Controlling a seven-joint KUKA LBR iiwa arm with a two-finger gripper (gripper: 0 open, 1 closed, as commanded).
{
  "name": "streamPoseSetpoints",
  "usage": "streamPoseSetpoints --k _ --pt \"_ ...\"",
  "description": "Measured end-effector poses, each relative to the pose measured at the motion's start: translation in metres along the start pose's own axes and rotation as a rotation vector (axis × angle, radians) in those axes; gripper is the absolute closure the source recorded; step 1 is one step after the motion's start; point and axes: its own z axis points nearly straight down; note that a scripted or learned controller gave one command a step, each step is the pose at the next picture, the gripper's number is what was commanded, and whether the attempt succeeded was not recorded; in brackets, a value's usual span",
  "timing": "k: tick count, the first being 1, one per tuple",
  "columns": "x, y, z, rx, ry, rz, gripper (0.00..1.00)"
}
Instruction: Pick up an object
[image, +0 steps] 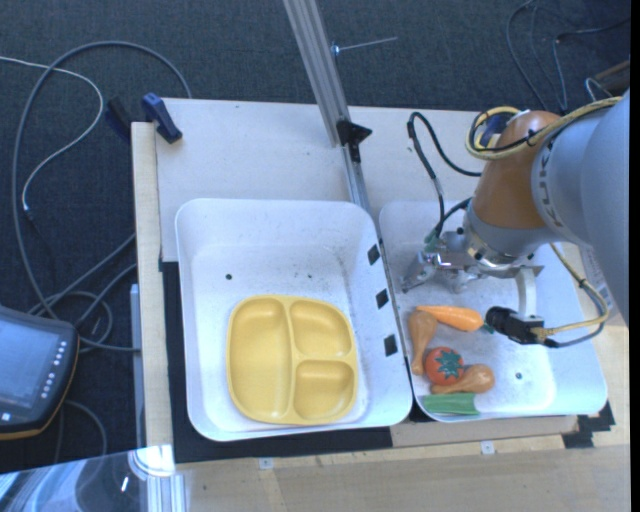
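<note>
On the table (250, 150) two white bins sit side by side, the left bin (200, 250) holding a yellow tray (292, 357), the right bin (560, 385) holding a carrot (450, 317), tomato (444, 364) and green pod (450, 403), with the pincer (445, 272) just beyond the carrot, holding nothing I can see.

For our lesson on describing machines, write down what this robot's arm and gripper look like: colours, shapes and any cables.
The arm is thick, rounded and grey, with a glossy orange band above the wrist. Below that sits a metallic silver gripper. Black cables loop along the wrist, yellow and blue wires coil at the top of the orange band, and a thin yellow cable ends in a small black plug.
</note>
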Motion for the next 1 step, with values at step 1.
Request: streamPoseSetpoints --k 1 --pt "0.0002 0.0023 -0.015 -0.008 0.0 0.0 1.0"
